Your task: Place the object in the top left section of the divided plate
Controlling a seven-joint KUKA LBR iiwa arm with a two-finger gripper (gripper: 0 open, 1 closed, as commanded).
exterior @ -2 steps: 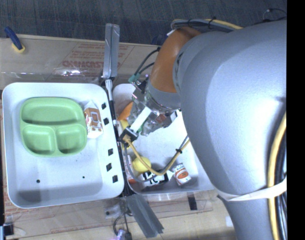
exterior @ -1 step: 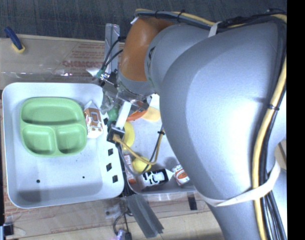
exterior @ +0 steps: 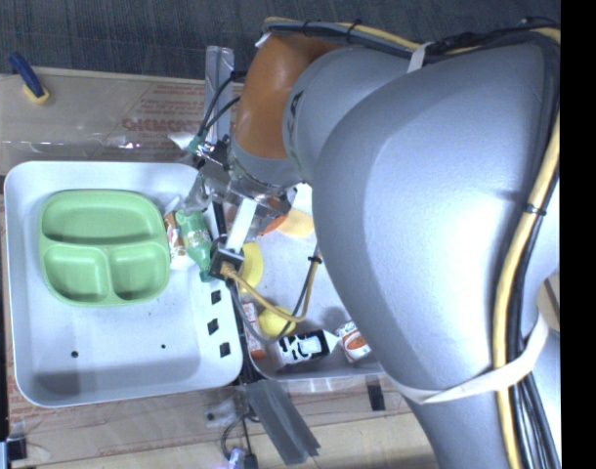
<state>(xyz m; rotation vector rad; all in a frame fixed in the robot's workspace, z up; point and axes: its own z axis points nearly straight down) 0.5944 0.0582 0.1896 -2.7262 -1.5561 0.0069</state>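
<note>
The green divided plate [exterior: 54, 267] lies in the left bin [exterior: 103, 360], with one long section on its far side and two small ones on its near side. My gripper [exterior: 194, 215] hangs just off the plate's right edge, over the left bin's right wall. A green packet with an orange-and-white end [exterior: 191, 236] sits right at the gripper's tip, beside the plate and not on it. The wrist hides how the packet meets the gripper.
The arm covers most of the right bin [exterior: 308, 379]. Showing beneath it are yellow pieces [exterior: 252, 265] [exterior: 271, 321], a yellow-orange item [exterior: 296, 225], a black-and-white item [exterior: 304, 346] and a red-and-white one [exterior: 353, 340]. A blue clip [exterior: 26, 76] lies on the cardboard behind.
</note>
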